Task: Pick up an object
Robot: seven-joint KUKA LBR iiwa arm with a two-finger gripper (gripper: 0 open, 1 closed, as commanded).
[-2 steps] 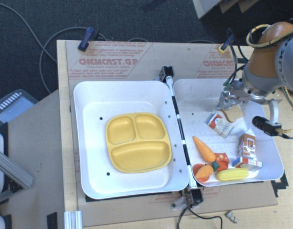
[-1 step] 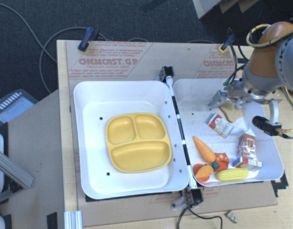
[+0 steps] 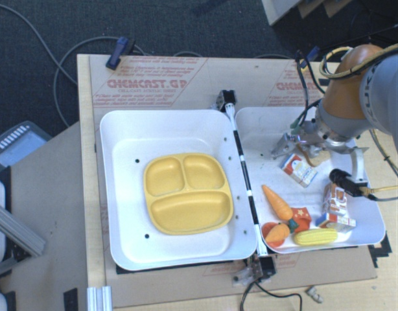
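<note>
Where the arm point(image 3: 361, 89) overhangs, gripper point(image 3: 301, 142) looks indistinct.

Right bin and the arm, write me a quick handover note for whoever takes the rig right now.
Gripper: low in the right bin, at its far end, just above a small carton; no object seen between its fingers.
Right bin also holds a carrot, corn, a second carton and small red-orange pieces.
Left bin: yellow tray.
Done: nothing lifted.
Left: grasp and lift one object.
</note>
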